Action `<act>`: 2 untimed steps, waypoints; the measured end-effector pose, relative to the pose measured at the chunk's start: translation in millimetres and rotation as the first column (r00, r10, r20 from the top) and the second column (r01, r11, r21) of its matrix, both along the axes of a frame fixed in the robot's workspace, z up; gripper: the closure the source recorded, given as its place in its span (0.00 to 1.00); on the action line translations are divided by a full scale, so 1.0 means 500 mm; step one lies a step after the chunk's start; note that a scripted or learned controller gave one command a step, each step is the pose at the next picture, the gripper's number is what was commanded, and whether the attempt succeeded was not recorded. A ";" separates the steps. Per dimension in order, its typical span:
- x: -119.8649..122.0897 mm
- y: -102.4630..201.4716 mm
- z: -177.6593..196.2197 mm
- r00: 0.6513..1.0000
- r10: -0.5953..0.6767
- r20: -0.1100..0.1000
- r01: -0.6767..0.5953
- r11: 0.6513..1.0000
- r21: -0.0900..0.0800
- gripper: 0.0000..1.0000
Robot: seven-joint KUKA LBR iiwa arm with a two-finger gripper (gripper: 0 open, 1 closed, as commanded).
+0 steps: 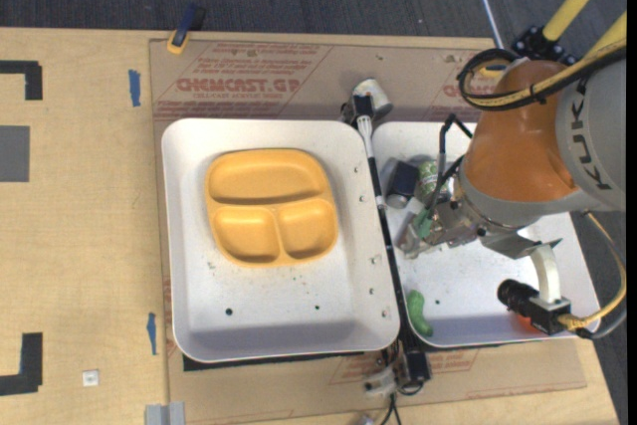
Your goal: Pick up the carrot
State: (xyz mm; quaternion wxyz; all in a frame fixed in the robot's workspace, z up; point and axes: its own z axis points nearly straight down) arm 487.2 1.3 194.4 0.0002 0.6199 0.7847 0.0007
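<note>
A: Where does the pincer sit?

B: The pincer (423, 226) is low over the left half of the right bin (478, 325), near the wall it shares with the left bin (184, 244). The arm (518, 154) reaches in above it and covers much of that bin.

A: Open or closed?

B: I cannot tell. The wrist hides most of it from this slant, and I see nothing clearly gripped.

A: And the carrot?

B: A small orange sliver shows by the front edge of the right bin, towards its right corner. That looks to be the carrot (519, 318), though most of it is hidden. It lies well apart from the pincer.

A: Anything else in that bin?

B: A dark square thing (401, 179) lies near the back left, just behind the pincer. A green thing (418, 312) lies in the front left corner, against the wall.

A: The left bin?

B: It holds a yellow divided tray (271, 204), set towards the back. Both bins rest on the bench (80, 214).
</note>
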 end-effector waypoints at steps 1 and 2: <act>-0.014 -0.085 0.132 0.985 -0.170 0.000 0.170 0.985 -0.001 1.00; -0.015 -0.142 0.132 0.936 -0.352 0.000 0.352 0.936 -0.001 1.00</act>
